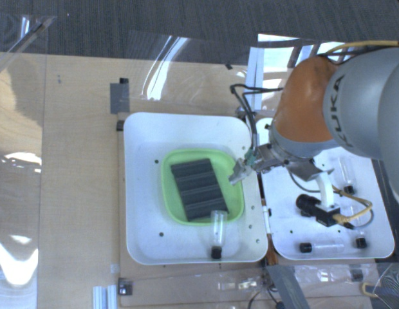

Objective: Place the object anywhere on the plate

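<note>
A green plate [170, 198] lies in the left white bin [141, 172]. A dark grey ribbed block [198, 188] rests flat on the plate, near its middle. A clear tube with a black cap [217, 234] lies across the plate's front rim, with its cap end on the bin floor. My gripper [241, 171] hangs over the plate's right rim, just right of the block and apart from it. I see nothing held in it.
The right white bin [380, 237] holds a clear tube [328, 243], two small black caps [305, 246] [360, 242] and another clear piece [346, 170]. The arm's orange and grey body [328, 102] covers that bin's back part.
</note>
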You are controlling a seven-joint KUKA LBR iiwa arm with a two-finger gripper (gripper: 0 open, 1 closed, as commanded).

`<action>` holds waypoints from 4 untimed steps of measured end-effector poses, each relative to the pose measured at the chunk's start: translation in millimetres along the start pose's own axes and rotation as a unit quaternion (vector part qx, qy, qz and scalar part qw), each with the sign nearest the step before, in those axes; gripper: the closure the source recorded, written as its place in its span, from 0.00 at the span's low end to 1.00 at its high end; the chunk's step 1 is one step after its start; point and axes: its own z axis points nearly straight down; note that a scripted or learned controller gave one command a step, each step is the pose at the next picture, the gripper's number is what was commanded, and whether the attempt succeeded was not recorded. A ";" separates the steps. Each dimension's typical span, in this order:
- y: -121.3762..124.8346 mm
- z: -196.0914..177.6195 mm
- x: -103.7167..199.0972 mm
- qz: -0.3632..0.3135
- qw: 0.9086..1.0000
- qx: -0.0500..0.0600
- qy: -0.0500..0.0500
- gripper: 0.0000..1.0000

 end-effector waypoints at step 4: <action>-51.4 -161.3 -5.7 0.115 0.993 -0.002 -0.001 0.00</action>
